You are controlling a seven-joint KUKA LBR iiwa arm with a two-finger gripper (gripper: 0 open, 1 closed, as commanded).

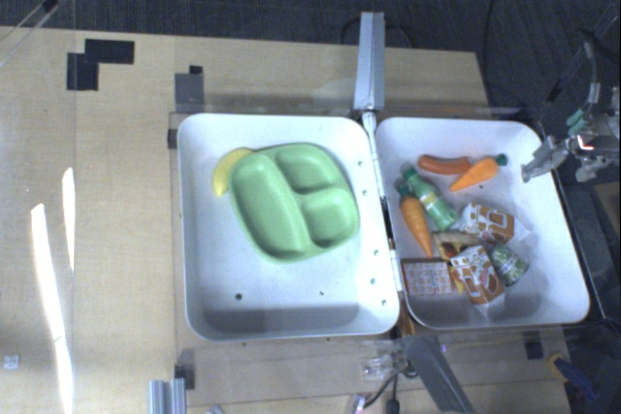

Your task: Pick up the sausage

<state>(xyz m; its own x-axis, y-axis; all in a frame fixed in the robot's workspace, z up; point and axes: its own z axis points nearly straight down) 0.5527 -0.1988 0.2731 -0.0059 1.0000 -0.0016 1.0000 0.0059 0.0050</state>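
A green divided plate lies in the left bin, covering most of a yellow banana. In the right bin, the sausage rests near the far wall, touching an orange carrot, above a second carrot and snack packets. The hand hovers at the bin's right rim; whether it is spread cannot be told.

Sausage behind carrot, right bin

One fixed camera looks down at a slant, seemingly from mid-height, on both bins.
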